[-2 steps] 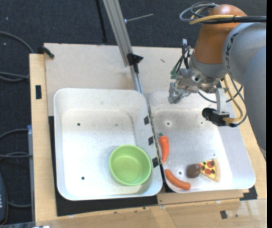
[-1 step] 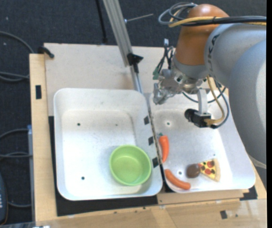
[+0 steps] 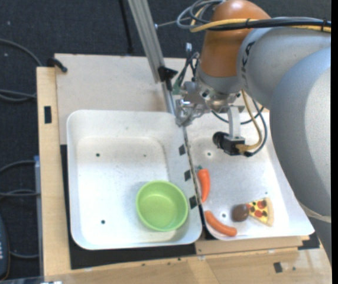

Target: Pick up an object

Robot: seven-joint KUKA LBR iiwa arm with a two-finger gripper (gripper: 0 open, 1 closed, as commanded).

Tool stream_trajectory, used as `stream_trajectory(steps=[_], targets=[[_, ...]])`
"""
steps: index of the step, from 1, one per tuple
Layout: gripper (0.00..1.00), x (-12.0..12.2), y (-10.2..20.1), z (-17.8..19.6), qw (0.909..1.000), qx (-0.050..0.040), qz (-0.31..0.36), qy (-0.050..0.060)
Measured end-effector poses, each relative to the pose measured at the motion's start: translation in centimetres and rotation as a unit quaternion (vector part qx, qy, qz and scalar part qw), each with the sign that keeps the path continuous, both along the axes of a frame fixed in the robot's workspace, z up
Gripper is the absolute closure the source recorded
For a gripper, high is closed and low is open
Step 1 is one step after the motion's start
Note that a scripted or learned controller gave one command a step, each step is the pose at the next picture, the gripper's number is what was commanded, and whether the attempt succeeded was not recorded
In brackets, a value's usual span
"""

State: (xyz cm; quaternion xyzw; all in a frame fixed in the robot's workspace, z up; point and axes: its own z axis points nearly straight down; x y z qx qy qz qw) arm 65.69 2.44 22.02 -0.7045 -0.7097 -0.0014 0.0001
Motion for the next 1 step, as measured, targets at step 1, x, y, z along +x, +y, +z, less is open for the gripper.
stream_trajectory(steps=[1], targets=[[1.0,0.39,5.97,1.08,1.0,0.0001,-0.001,0.001]])
